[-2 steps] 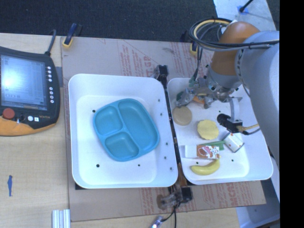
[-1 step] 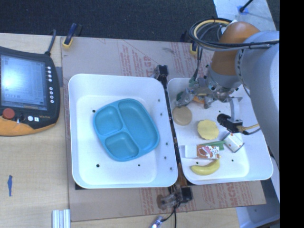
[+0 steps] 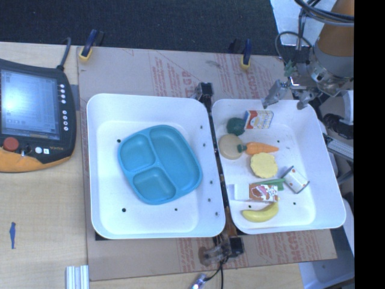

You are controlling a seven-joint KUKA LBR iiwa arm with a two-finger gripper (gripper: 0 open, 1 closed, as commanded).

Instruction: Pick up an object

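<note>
- The gripper (image 3: 290,95) hangs over the far rim of the right bin (image 3: 325,188), its two fingers spread apart with nothing between them
- The candidates all lie in that bin: a small carton (image 3: 259,120) nearest the fingers, a green piece (image 3: 236,125) just beside it, a carrot (image 3: 261,148), a pale round piece (image 3: 229,146), a yellow ridged disc (image 3: 264,165), a flat packet (image 3: 263,192), a banana (image 3: 260,213) and a small grey-and-white item (image 3: 294,179)
- They look like light toy food, probably hard smooth plastic, so likely slippery and not fragile
- The carton seems the easiest: flat parallel sides, best pinched across its narrow width
- The carrot tapers, so its thick middle is the safer hold
- The left bin (image 3: 102,161) holds a blue divided plate (image 3: 159,164)
</note>
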